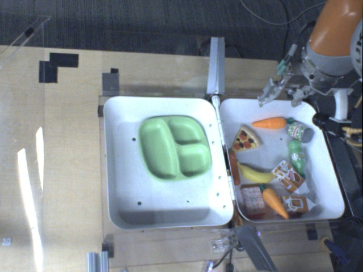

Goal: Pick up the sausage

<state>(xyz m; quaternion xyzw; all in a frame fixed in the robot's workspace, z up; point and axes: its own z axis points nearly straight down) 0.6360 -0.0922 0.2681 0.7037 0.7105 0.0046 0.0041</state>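
Brown-red sausage (233, 167) lies lengthwise against the left wall of the right bin (334, 177), thin and nearly parallel to that wall. Landmark: the banana (256, 174). Sausage sits just left of it, almost touching its left tip; pizza slice (247, 139) is above the banana, a meat pack (252, 202) below it, an orange carrot (275, 203) at lower right.

Gripper (282, 91) hovers well above and right of the banana, over the bin's far rim, fingers spread apart, nothing between them. Approach step not yet begun, by my reading.

To do it well: travel left past the pizza slice, rotate the wrist so the fingers close across the sausage's short axis. Wall clearance looks poor; one finger must slip between wall and sausage. Aim mid-length, away from the banana tip. Risk: clipping the bin wall or pinching the banana.
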